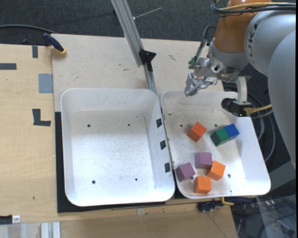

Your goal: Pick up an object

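The right bin [248, 175] holds several small blocks: an orange one [197, 131] near its middle, a green one [220, 136] touching a blue one [232, 130] to the right, two purple ones [203, 159] [185, 171] lower down, and two more orange ones [216, 170] [202, 184] near the front rim. My gripper [192, 89] hangs above the back left corner of the right bin, well behind the orange block in the middle. Nothing shows between its fingers.
The left bin [69, 133] lies beside the right one, sharing a raised rim in the middle. A grey metal rail [130, 29] slants down from the top to the bins' back edge. Cables [248, 110] run along the right bin's far right side.
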You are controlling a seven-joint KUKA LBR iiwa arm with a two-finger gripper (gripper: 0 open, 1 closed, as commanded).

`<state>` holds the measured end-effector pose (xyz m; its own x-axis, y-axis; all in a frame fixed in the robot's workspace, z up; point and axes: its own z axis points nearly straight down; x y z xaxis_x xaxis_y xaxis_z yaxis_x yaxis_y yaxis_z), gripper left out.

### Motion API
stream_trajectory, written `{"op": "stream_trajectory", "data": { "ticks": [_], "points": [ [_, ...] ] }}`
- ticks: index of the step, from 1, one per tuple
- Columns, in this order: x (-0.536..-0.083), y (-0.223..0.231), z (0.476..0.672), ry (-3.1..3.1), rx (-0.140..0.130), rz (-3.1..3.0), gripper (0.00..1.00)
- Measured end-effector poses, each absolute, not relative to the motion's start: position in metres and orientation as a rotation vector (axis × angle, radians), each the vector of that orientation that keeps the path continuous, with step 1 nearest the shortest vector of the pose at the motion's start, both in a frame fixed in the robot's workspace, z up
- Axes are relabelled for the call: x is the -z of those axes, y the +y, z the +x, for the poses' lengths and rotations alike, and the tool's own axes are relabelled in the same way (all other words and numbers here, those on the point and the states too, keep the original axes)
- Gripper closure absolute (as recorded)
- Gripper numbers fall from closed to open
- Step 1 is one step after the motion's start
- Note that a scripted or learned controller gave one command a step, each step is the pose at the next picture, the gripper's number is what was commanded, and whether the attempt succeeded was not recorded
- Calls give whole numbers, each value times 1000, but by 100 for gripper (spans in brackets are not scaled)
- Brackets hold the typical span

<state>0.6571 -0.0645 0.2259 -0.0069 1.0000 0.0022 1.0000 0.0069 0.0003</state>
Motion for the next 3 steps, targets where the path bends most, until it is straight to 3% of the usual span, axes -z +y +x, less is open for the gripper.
{"op": "stream_trajectory", "data": {
  "ticks": [3],
  "points": [
    [-227, 83, 641, -2226, -3, -2212, 100]
  ]
}}
